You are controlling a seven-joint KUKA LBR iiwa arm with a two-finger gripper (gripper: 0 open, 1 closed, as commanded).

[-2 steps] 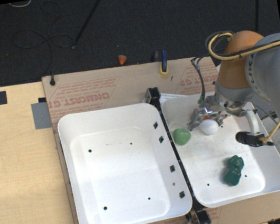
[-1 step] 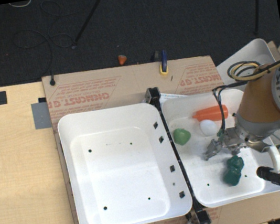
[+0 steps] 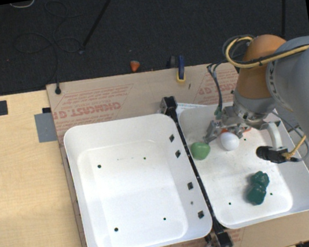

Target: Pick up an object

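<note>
We saw two white bins side by side on a brown cardboard sheet (image 3: pixel 110 101) with red writing, and the sheet lay on a pale wooden bench (image 3: pixel 21 201). The grey arm (image 3: pixel 296 76) with its orange band (image 3: pixel 259 64) came in from the right and reached down into the right bin (image 3: pixel 229 186). Its gripper (image 3: pixel 226 132) hung over the back part of that bin. A small white ball (image 3: pixel 229 141) sat right under its tip, so close that they looked to be touching. We could not tell if the gripper was spread wide or pressed together, or if it was pinching the ball. A light green ball (image 3: pixel 200 151) lay just to the left of the white ball, close by the wall next to the left bin (image 3: pixel 132 203). A dark green lumpy thing (image 3: pixel 258 187) lay near the front of the right bin, well apart from the two balls. The left bin had a few little dark dots on its floor. Black clips (image 3: pixel 190 186) sat in a row along the line between the bins. At the back edge of the cardboard we saw a blue and yellow clamp (image 3: pixel 180 70), with a small orange thing (image 3: pixel 135 66) to its left. A grey square (image 3: pixel 44 126) lay on the bench beside the cardboard.
</note>
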